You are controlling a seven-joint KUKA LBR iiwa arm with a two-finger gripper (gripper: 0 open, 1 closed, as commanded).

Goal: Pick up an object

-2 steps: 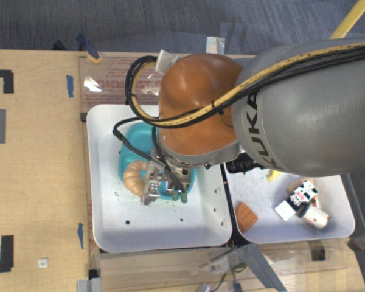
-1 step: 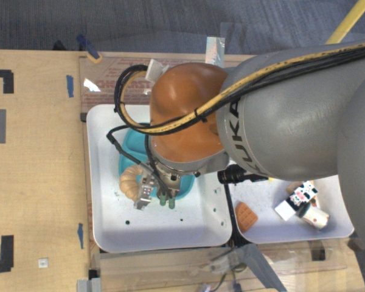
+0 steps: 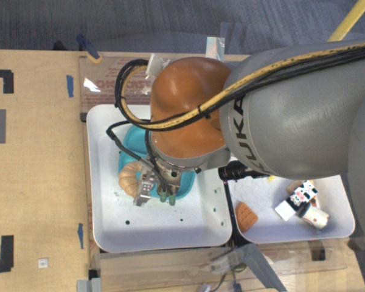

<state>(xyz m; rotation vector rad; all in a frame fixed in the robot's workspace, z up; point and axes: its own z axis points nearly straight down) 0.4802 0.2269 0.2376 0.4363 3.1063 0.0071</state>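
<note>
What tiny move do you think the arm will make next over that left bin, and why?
Probably a short drop straight down. The gripper hangs low over the left bin, right beside a tan croissant-shaped toy and a teal object that the arm partly hides. I see nothing between its fingers, so it likely needs to get lower around one of them before closing.

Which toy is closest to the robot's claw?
The tan croissant-shaped toy in the left bin, right beside the gripper. The waffle piece and cow-patterned toy sit in the right bin.
</note>
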